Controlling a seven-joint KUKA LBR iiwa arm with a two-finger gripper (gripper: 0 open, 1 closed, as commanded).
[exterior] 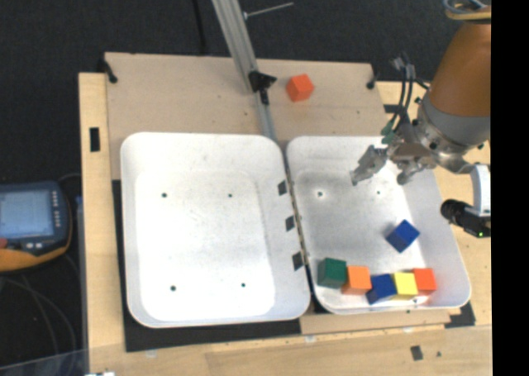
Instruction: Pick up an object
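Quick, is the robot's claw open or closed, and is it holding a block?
Two-finger gripper: open, holding nothing, above the right shallow white bin; the lone blue cube lies loose on the bin floor, nearer the camera.

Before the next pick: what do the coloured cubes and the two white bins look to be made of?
The small coloured cubes, like the lone blue one and the green one, look like painted wood or solid plastic: flat matte faces, crisp edges, no glare. I can't tell which. The shallow white right-hand bin and left-hand bin look like moulded plastic: rounded corners, smooth, slightly speckled floors.
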